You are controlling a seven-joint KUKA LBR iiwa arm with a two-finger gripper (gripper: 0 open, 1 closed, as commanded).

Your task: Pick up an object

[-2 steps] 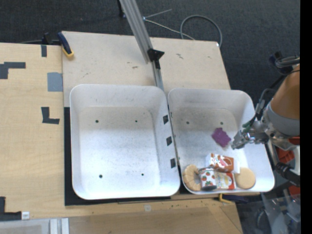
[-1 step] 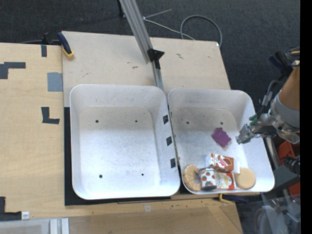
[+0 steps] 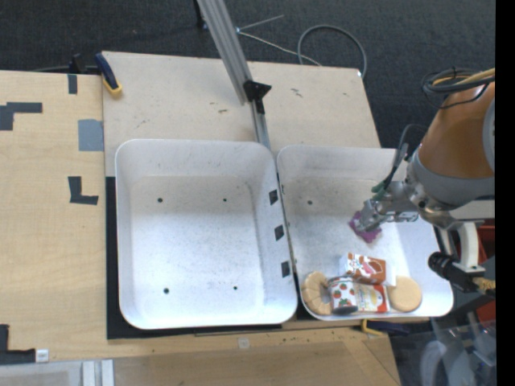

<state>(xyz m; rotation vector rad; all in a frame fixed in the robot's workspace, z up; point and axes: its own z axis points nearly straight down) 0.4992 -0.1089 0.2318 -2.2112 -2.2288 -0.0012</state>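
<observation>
Several snacks crowd the right bin's (image 3: 322, 167) near edge: a round cookie (image 3: 406, 294), red-and-white packets (image 3: 354, 288). Farther in, the gripper (image 3: 372, 218) sits on a purple object (image 3: 367, 228); its grip is unreadable. Lift slowly, straight up, to check.

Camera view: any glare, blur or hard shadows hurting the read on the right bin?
Camera view: lighting is even and soft, with no hard shadows; the right bin is bright white but its speckles stay readable; the gripper over the purple object is soft and small; the food items look slightly blurred.
</observation>
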